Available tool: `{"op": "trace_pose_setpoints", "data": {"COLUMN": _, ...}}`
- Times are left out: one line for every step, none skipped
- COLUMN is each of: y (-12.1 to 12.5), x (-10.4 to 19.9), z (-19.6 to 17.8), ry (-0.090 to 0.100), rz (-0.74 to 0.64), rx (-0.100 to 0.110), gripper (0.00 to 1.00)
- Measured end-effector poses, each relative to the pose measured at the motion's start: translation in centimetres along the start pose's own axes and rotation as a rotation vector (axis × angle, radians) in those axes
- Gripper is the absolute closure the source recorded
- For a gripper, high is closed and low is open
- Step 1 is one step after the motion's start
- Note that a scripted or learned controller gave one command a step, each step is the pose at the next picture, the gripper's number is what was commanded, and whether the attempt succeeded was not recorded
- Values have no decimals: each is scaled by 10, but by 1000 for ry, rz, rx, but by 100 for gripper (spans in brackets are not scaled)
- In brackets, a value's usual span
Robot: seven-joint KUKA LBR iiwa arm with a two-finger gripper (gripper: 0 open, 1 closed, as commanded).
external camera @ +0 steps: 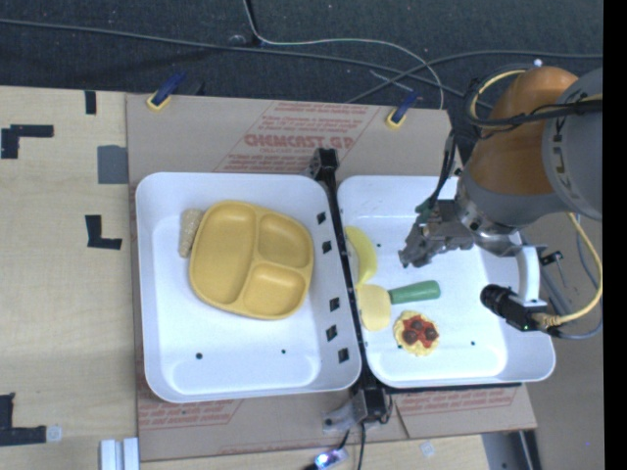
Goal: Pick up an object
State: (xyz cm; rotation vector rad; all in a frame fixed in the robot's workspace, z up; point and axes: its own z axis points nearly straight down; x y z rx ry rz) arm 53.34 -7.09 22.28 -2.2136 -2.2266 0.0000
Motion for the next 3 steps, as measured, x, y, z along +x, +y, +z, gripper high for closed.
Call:
{"op": "trace_pose_setpoints", "data": {"y": 15, "x": 48, "z": -8, "ry": 0, "rz": -1, "rx": -1, "gripper": 100}}
{"op": "trace_pose_setpoints", "data": {"y": 37, "x": 108, "z": -4, "ry": 0, "rz": -2, "rx": 0, "gripper": 100}}
{"op": "trace_pose_setpoints", "data": {"y": 57, "x": 161, "z": -12, "ry": 0, "rz": -1, "rx": -1, "gripper": 100}}
